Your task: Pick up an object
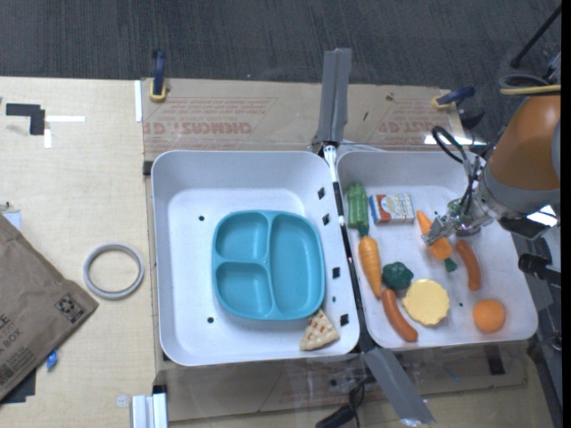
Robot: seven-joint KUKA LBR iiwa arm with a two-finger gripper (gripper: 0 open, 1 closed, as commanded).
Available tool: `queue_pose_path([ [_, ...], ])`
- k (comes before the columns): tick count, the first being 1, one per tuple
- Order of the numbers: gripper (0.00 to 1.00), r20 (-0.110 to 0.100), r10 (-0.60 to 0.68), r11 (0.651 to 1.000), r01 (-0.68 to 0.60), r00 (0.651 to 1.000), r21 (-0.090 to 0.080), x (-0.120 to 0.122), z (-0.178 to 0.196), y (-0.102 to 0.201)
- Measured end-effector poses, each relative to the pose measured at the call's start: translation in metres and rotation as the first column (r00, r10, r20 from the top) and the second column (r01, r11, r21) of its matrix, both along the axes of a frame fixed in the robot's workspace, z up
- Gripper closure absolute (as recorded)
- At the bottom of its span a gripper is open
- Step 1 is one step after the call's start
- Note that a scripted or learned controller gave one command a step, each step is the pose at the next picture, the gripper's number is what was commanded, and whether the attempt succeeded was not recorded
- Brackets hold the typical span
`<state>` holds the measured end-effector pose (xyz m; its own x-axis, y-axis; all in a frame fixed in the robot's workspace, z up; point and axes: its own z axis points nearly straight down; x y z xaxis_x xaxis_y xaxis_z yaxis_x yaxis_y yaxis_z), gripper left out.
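Observation:
My gripper [449, 227] hangs low over the right bin [526, 328], near its back right part. Directly beneath and beside it lie a small orange wedge [440, 248] and a thin orange piece [424, 222]; whether it touches either is unclear. A brown sausage [469, 265] lies just right of the wedge. Further left are a white and orange carton [391, 208], a green cucumber [357, 208], a carrot [369, 264] and a dark green broccoli [397, 276]. Nearer the front sit a yellow disc [426, 302], a red sausage [399, 316] and an orange [488, 316].
The left bin [178, 239] holds a blue divided plate [269, 264] and a pizza slice [319, 333] at its front right corner. A grey ring [113, 269] and a brown cardboard box [31, 315] lie on the bench to the left. The arm's orange band [528, 145] rises at the right.

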<state>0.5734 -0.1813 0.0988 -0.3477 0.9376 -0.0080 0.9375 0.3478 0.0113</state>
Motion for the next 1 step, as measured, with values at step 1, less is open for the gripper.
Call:
queue_pose_path([
  [1,1.00,-0.013,-0.264,0.964,0.265,0.964,0.002,-0.0027,0.0803,0.0184],
])
